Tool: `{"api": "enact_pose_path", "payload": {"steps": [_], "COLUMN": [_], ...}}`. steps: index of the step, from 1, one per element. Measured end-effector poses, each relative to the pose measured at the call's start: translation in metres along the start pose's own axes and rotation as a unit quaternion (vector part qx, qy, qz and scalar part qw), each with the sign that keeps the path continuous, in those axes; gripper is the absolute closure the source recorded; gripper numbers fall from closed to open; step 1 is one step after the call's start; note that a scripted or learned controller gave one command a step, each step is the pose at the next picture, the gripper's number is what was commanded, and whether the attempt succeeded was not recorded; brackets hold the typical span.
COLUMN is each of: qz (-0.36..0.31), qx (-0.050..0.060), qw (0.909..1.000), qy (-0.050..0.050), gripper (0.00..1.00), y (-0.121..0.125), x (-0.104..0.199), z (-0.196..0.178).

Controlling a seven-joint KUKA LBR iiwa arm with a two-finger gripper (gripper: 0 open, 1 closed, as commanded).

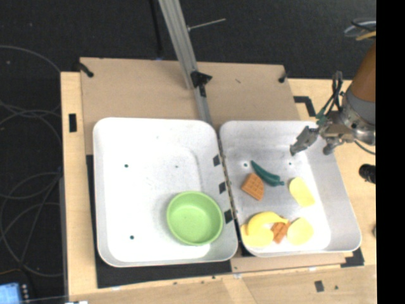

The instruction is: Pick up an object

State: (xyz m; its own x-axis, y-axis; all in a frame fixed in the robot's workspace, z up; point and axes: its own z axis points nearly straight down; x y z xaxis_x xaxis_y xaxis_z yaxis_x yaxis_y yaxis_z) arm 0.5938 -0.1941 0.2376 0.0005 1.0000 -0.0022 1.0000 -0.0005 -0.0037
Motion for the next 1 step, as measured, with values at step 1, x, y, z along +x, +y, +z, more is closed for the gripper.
{"api": "enact_pose_path", "payload": {"steps": [1], "qz": [-0.001], "qx": [0.000], "qw": [1.0000], "qy": [0.000], "gripper": [0.00], "y": [0.0067], "x": [0.0057], "z": [0.0496]}}
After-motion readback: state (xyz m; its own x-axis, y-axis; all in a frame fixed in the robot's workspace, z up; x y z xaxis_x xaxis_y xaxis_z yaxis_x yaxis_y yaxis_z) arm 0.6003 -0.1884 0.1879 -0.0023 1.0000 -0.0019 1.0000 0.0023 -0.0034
